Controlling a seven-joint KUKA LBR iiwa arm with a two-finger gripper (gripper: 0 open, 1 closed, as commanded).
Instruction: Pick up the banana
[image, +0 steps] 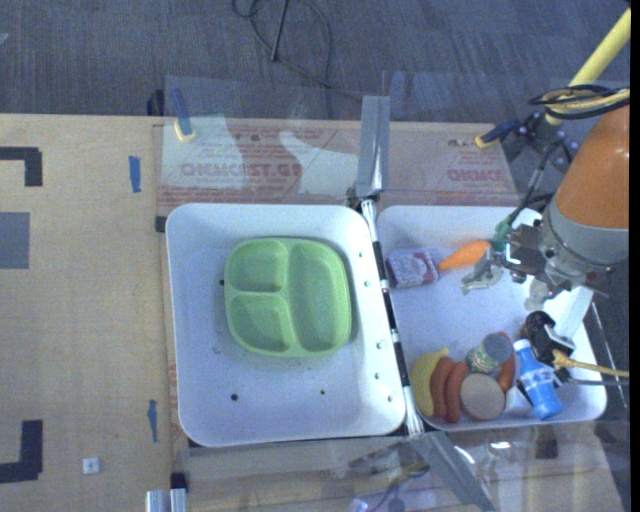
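The banana (428, 381) is yellow and lies at the front left of the right bin (590, 400), against the bin's left wall. A red sausage (451, 389) lies right beside it. My gripper (486, 273) hangs over the back middle of the right bin, next to an orange carrot (463, 256), well behind the banana and apart from it. The grey arm with its orange band (600, 175) reaches in from the right.
Beside the sausage are a round can (483, 397), a second can (490, 352) and a blue bottle (537, 382). A pinkish packet (412, 267) lies at the back left of the right bin. A green divided plate (288, 296) sits in the left bin (190, 330).
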